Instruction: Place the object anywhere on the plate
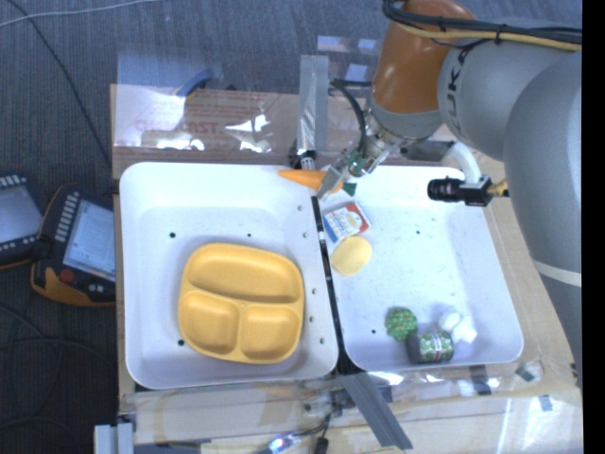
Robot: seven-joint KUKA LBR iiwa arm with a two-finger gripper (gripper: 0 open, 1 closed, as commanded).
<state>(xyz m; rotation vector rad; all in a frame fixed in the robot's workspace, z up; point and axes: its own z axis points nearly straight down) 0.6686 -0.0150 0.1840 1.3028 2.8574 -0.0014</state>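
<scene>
Front of bench: a grey metal bracket point(378, 414) sticks out at the bottom middle of the frame, closest to us.
Arm: the big grey robot arm with the orange band point(492, 74) fills the upper right and reaches down toward the top middle.
Left bin: the shallow white bin on the left point(151, 206) holds the plate.
Right bin: the shallow white bin on the right point(482, 272) holds the small things.
Plate: the yellow plastic plate with three sections point(242, 301) lies flat in the lower middle of the left bin, with white floor free all around it.
Carton: a small red and white carton point(345, 220) lies near the top left of the right bin, touching the round pale yellow thing point(351, 254) just below it.
Green things: a bumpy green ball point(401, 323) and a dark green can point(433, 347) sit near the bottom right, well apart from the gripper.
Carrot: a small orange carrot-like piece point(302, 177) lies at the top of the wall between the bins, its long side running left to right.
Gripper: the gripper point(337, 180) is just right of the carrot piece. I cannot tell its state, or whether it has anything.
Next move: the plate lies down and to the left of the gripper, so I think the way goes over the middle wall, with lots of room to land.
</scene>
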